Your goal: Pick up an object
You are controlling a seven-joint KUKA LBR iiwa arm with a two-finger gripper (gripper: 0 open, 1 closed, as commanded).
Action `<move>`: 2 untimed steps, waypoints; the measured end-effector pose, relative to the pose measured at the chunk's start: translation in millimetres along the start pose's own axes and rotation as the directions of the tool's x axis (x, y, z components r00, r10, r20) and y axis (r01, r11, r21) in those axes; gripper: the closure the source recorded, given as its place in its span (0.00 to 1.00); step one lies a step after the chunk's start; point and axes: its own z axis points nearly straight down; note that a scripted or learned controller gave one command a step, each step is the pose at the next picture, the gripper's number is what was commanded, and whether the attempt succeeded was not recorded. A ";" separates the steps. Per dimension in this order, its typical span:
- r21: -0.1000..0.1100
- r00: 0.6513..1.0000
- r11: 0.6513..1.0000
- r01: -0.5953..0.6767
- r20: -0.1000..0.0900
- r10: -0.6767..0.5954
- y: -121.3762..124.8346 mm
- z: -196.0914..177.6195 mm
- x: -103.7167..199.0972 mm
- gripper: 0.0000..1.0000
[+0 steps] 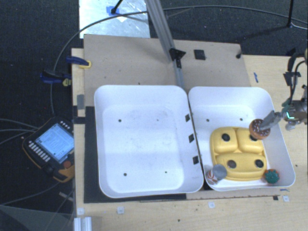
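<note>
1. Bench (144,61): a tan board that carries 2 shallow white bins side by side, with dark floor around it

2. Left bin (144,141): a white tray with rounded corners, its right rim touching the left rim of the other bin, where 3 small black clips sit along the seam

3. Right bin (226,105): a white tray of like shape; all loose items lie in its lower half

4. Yellow tray (239,154): the largest item in the right bin, a moulded yellow piece with 4 rounded humps, each bearing a dark spot, lying near the bin's lower right wall

5. Handheld controller (50,147): orange and black with a lit screen, on the dark floor left of the bench

6. Arm (296,110): enters from the right edge over the right bin's rim

7. Gripper (265,124): it slants down and leftward to the upper right corner of the yellow tray; whether it is spread or closed cannot be told

8. Brown disc (259,129): a round brown item with a speckled top, at the gripper's tip and over the yellow tray's upper right hump; a grasp cannot be confirmed

9. Grey lump (219,171): rests against the yellow tray's lower left corner, just beside a small round piece (211,176)

10. Green ball (272,176): in the bin's lower right corner, touching the yellow tray
</note>
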 end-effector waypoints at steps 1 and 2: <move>-0.002 1.000 1.000 0.000 0.000 0.000 0.5 -0.7 0.0 0.00; 0.001 1.000 1.000 -0.002 0.000 0.002 2.3 40.9 -1.0 0.00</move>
